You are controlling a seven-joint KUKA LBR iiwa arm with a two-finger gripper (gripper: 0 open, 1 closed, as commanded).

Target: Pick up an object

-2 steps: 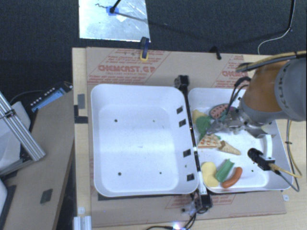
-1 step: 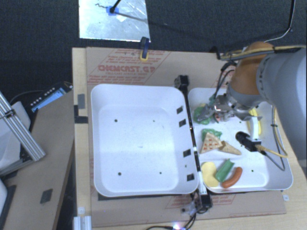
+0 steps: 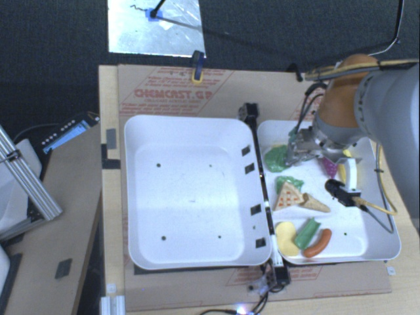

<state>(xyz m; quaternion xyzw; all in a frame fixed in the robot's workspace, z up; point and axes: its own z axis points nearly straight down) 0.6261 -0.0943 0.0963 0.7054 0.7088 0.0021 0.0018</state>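
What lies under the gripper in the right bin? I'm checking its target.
A green leafy toy lies by the gripper. Anything directly beneath the wrist is covered.

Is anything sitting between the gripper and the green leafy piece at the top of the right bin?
Nothing visible does. The gripper is low in the right bin, right beside the green leafy piece. The pizza slice, sausage and green pepper lie nearer the camera, off that line.
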